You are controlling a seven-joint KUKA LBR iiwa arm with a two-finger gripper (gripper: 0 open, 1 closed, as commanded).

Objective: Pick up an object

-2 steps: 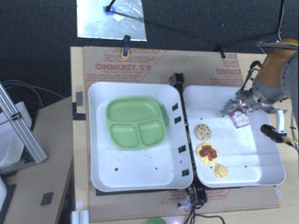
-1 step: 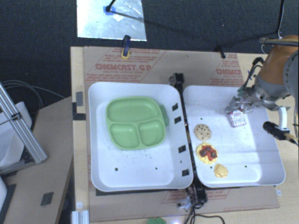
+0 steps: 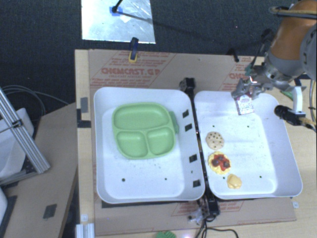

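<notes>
Camera view, contents as seen from above.

Arm point(image 3: 296, 36): grey with orange band, cut off by the top right corner of the frame; its upper links are out of sight.

Gripper point(image 3: 245, 94): over the far edge of the right bin point(image 3: 282, 148). Its fingers are blurred and merge with a small white packet point(image 3: 244, 105) directly beneath them (whether they are wide, narrow or closed on the packet cannot be told). The packet carries a reddish mark; no print is readable.

Right bin, near left corner: a chocolate-chip cookie point(image 3: 214, 140), a yellow round piece with red topping point(image 3: 219, 162) and a small yellow lump point(image 3: 234, 181), in a row running toward the near edge, each apart from the next.

Left bin point(image 3: 106, 177): a green three-compartment tray point(image 3: 143, 130) lying flat near its centre.

Surface: a cardboard sheet point(image 3: 148, 68) under both bins, printed in red, reading roughly "CHEMCAST GP" (letters faint). A foil-like square point(image 3: 118, 13) lies beyond the far edge.
</notes>
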